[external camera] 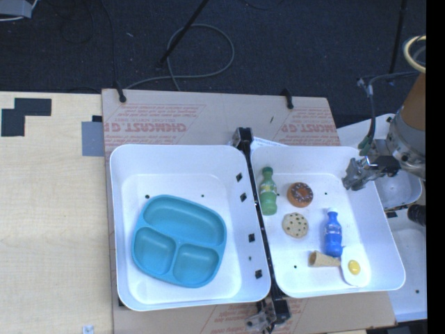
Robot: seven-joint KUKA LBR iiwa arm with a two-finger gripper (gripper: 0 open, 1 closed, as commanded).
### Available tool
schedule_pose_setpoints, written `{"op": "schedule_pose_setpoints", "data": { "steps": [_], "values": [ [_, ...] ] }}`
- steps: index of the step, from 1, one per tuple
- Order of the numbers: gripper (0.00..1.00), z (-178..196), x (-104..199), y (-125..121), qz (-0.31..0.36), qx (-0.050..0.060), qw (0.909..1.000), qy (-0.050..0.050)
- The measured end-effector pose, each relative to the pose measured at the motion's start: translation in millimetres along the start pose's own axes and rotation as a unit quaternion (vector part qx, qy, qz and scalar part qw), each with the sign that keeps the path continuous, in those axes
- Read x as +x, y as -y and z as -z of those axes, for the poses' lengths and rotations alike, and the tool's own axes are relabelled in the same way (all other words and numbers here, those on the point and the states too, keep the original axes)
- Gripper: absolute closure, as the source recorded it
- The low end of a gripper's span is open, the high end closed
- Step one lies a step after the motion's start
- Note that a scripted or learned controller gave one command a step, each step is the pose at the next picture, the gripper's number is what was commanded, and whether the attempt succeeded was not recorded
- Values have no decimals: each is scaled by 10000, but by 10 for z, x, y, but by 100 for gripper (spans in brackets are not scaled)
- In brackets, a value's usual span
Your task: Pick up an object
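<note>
Grey metal pincer (356, 173) hung at the upper right rim of the right-hand shallow white plastic bin (389, 256), at the end of the arm reaching in from the right. Could not tell how the pincer stood; nothing was visible in its grip.

Contents of that bin, placed from the pincer:
- Round brown doughnut with pink sprinkled icing (300, 194), glossy toy plastic, left of the pincer and slightly lower.
- Slim green plastic bottle with a yellow cap (268, 191), further left, near the bin's dividing wall.
- Flat tan cookie with dark chips (295, 225), below and left.
- Small blue plastic bottle (333, 234), almost directly below the pincer, well apart from it.
- Tan wedge-shaped cone piece (322, 259), beneath the blue bottle, just beside its base.
- White fried egg with a yellow yolk (354, 268), smooth and rounded, lowest, near the bin's front right corner.

Far left of the pincer, the left-hand white bin (125, 179) held a blue moulded plastic tray with three rounded compartments (179, 240). Both bins sat on a brown cardboard sheet (208, 120) over the pale wood-grain worktop (49, 221).
</note>
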State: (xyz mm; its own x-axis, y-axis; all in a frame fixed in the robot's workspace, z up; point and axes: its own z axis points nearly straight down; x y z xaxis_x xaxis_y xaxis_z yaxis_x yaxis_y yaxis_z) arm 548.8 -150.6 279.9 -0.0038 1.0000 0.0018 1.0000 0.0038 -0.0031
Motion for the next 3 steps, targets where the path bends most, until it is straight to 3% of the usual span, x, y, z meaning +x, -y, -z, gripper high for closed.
{"op": "schedule_pose_setpoints", "data": {
  "steps": [2, 3],
  "values": [
    [100, -132, 1218, 32, 0, 4, 10000, 1],
    [100, -328, 1637, 89, -10, 11, 10000, 5]
  ]
}}
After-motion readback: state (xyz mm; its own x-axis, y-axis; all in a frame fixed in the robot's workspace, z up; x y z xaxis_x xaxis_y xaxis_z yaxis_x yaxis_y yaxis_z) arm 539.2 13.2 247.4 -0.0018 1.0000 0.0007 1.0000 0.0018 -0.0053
